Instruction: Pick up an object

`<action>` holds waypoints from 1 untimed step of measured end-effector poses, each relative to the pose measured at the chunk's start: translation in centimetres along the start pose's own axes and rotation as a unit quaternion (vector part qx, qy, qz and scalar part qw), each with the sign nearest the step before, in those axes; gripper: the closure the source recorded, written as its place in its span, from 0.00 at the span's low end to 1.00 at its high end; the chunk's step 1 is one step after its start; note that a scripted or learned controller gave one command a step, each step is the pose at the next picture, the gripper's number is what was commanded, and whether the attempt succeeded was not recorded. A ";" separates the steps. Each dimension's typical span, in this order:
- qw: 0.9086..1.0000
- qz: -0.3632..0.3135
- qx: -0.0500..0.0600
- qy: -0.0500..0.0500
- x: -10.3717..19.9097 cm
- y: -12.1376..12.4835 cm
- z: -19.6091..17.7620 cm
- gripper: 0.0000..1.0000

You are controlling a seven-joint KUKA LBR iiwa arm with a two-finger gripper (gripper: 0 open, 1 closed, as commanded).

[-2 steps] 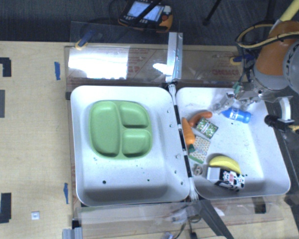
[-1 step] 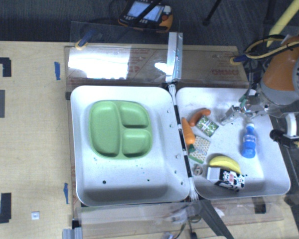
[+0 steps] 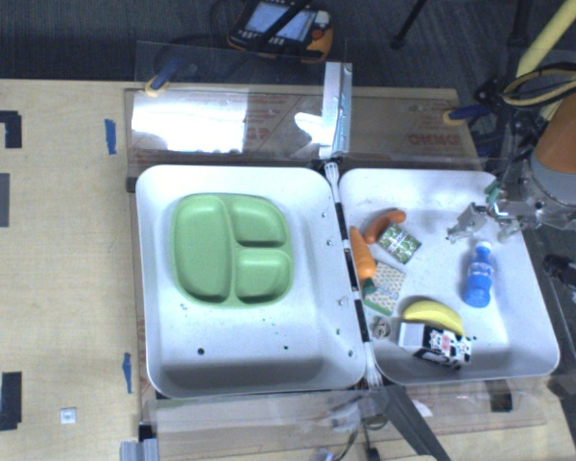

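The gripper (image 3: 482, 217) hangs over the right bin (image 3: 533, 353), above the blue bottle (image 3: 477, 275); whether its fingers are open, I cannot tell. A banana (image 3: 432, 313) and carrot (image 3: 364, 255) lie nearby, and a green tray (image 3: 232, 248) fills the left bin (image 3: 163, 353).

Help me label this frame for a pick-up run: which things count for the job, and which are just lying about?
For the job:
- claw, above the right bin
- blue bottle
- banana
- carrot
- green packet
- black-and-white toy

Just lying about:
- green divided tray in the left bin
- handheld controller behind the bench
- blue tape marks
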State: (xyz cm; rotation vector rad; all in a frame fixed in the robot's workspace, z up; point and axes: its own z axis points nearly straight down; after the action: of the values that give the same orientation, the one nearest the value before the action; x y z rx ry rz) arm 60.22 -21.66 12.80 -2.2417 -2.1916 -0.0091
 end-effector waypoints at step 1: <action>1.000 -0.027 0.000 -0.004 0.2 -0.1 -7.1 0.00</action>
State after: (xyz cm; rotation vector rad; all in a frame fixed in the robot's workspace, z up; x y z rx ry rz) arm 60.11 -21.49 19.88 -2.1857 -2.2547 0.0010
